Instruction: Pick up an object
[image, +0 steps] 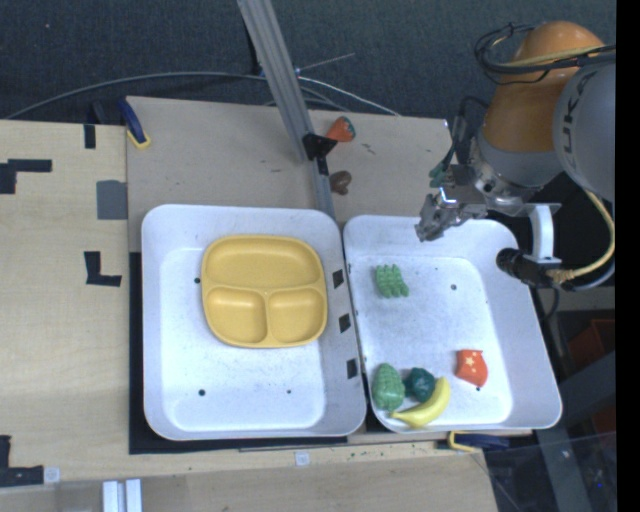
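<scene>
In the right bin (520, 330) lie a light green ridged object (390, 281) near its upper left, a red-orange object (472, 367) at the right, and a cluster at the front: a green object (387, 385), a dark teal object (420, 383) and a yellow banana (428, 406). My gripper (432, 226) hangs over the bin's far edge, up and to the right of the light green object, apart from it. Nothing shows between its fingers.
A yellow divided plate (265, 290) rests in the left bin (170, 330). A grey pole (285, 75) rises at the back between the bins. Small orange (342, 128) and brown (341, 182) items sit on the bench behind the bins.
</scene>
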